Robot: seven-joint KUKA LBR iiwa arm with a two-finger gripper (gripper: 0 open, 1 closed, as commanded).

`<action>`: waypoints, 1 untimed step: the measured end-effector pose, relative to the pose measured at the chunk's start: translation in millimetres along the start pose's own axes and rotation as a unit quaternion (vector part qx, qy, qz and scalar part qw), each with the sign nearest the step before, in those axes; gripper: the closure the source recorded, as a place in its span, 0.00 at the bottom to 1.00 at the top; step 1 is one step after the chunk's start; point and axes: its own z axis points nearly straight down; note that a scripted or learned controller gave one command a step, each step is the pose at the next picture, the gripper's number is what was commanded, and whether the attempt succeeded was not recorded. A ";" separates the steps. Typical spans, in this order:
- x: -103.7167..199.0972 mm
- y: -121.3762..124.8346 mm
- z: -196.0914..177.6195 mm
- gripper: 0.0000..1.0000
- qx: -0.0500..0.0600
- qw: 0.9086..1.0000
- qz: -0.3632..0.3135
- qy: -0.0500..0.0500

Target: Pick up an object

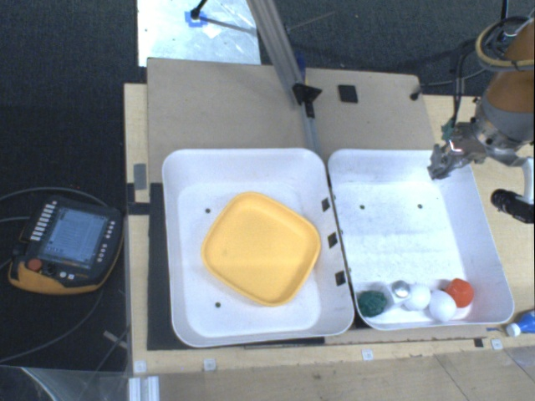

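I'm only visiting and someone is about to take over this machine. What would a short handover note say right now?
Tool: over the far right corner of the right bin, nothing seen in it; grip state unclear.
Things: yellow plate lies in the left bin. Green ball, small silver piece, two white balls and orange ball cluster along the right bin's near edge.
Done: nothing picked up.
Left: go down to one thing, grasp, lift.

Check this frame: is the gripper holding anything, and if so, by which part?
Nothing is held. The gripper hangs over the right bin's upper right corner, apart from the small balls along that bin's near edge.
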 end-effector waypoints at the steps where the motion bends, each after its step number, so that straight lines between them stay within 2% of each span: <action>1: 4.0 2.6 -63.0 1.00 0.000 1.000 -0.001 0.000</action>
